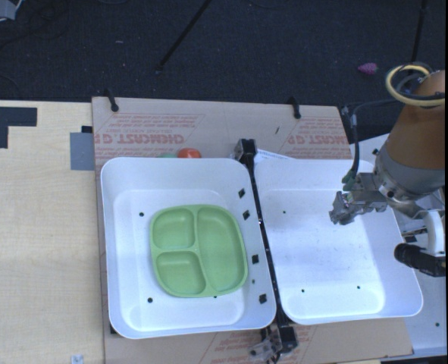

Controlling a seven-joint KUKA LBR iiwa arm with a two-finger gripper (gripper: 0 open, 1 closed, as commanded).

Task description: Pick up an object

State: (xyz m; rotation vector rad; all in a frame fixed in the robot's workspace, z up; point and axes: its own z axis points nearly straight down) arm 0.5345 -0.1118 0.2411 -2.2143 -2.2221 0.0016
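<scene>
Two shallow white bins are seen side by side on the counter [34,233], on a sheet of brown cardboard [208,127] with red print. In the left bin [121,294] a green plate [198,250] lies flat on the floor — it has three compartments, two smaller ones on its left side and one long one on its right. The plate is placed a little right of the middle of the bin, and its right edge comes near the wall by the black divider [258,233] between the bins. White floor is left free around the plate, more on the left and toward the near wall. The plate is a rounded rectangle; its long axis runs roughly from the far side to the near side, slightly tilted.

On the floor of the right bin [322,294] nothing can be made out except small dark marks. The gripper [343,209] is held over the upper right part of this bin, well apart from the plate, and the arm [417,135] reaches in from the right. Whether the jaws are released or clenched cannot be told, because they are small and dark.

Behind the far wall of the left bin, a small orange object [189,154] rests on the cardboard.
</scene>
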